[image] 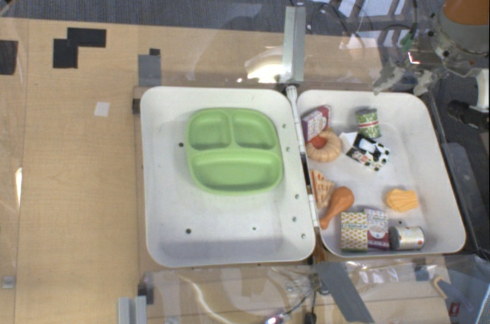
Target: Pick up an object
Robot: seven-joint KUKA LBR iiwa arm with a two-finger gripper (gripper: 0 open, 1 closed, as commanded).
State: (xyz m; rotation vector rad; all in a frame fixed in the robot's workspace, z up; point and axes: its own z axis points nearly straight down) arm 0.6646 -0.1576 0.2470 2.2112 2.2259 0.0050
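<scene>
**Arm parked beyond the right bin's far right corner, objects untouched**

The gripper [400, 77] hangs just outside the far right corner of the right bin [438, 162], below the orange-banded wrist; two thin fingers [380, 82] point down toward the rim, with a gap between them and nothing in that gap, so it stands open and holds no object.

The objects to pick all lie in the right bin; a small red carton [316, 121] sits near the far left corner, beside the divider; a tan doughnut [325, 147] lies touching its near side; a green can [368, 121] stands upright toward the middle of the far edge; a black-and-white patterned piece [369, 152] lies just in front of the can; a toy drumstick [335, 204] lies tilted near the left edge, with an orange waffle-like piece [321, 185] just beside it; a yellow-orange lump [403, 200] rests toward the right edge; along the near edge, a printed box [364, 230] lies flat with a silver can [408, 238] on its side, touching the box's right end.

The left bin [164, 223] carries a green divided plate [233, 150], set toward its far edge, with three compartments, none holding anything.
</scene>
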